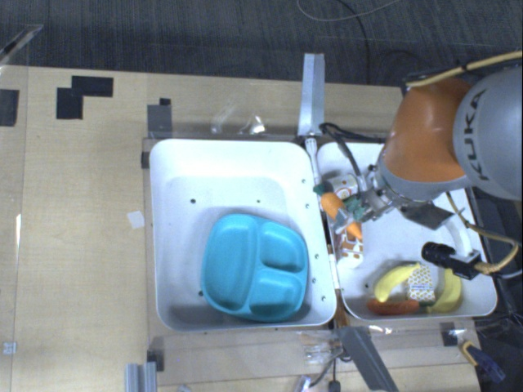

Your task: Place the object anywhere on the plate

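A blue plate (255, 265) with three compartments lies in the left bin (176, 219), toward its front. My gripper (350, 203) is low in the right bin (482, 300), close to the wall between the two bins. A small orange object (328, 204) sits right at the gripper's tip, against that dividing wall. Just below it lies an orange-and-white object (352, 242). Whether either one is held is hidden by the wrist.
At the front of the right bin lie a yellow banana (391, 281), a checkered packet (421, 283), another yellow piece (449, 292) and a red item (393, 306). A black part (441, 256) of the arm hangs over that bin. A metal post (312, 96) stands behind the bins.
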{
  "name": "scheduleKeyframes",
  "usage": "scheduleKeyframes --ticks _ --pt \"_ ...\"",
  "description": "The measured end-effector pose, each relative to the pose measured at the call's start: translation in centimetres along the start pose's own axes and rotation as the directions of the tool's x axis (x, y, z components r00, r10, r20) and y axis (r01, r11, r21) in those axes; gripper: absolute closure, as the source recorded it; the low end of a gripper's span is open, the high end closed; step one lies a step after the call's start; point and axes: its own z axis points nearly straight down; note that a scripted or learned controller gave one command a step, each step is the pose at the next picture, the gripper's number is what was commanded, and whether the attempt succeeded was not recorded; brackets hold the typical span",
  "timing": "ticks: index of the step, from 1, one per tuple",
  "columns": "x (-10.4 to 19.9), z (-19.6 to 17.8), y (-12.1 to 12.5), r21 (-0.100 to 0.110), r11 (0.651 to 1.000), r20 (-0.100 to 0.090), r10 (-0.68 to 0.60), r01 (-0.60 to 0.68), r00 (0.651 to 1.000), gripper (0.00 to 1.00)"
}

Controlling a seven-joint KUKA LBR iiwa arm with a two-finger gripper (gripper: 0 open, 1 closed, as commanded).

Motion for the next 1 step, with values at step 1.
scheduleKeyframes --ticks 1 --pt "8.86 0.11 1.32 0.002 0.979 -0.001 0.205 -0.205 0.979 1.0"
